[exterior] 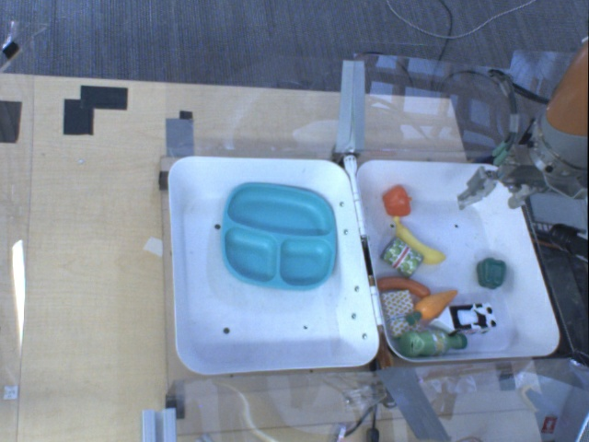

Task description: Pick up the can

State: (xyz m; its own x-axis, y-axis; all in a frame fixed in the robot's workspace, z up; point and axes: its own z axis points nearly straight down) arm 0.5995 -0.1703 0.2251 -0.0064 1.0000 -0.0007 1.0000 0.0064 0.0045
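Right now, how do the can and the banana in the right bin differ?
The can is short, stubby and green-labelled; the banana is long, curved and plain yellow. The can lies left of and below the banana's middle, nearer the divider; the banana runs diagonally toward the bin's centre. Both lie in the right bin, touching, away from the gripper.

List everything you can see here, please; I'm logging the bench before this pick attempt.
Bins: 2, white, side by side on the bench; left, right.
Divided plate: 1, blue, left bin.
Can: 1, green label, right bin, touching the banana.
Banana: 1, yellow, right bin centre.
Tomato-like item: 1, red-orange, right bin, far side.
Pepper-like item: 1, dark green, right bin, right side.
Carrot: 1, orange, near side.
Sausage: 1, red, beside the carrot.
Bottle: 1, green, near edge.
Cow-patterned item: 1, black and white.
Gripper: 1, grey, over the right bin's far right corner.
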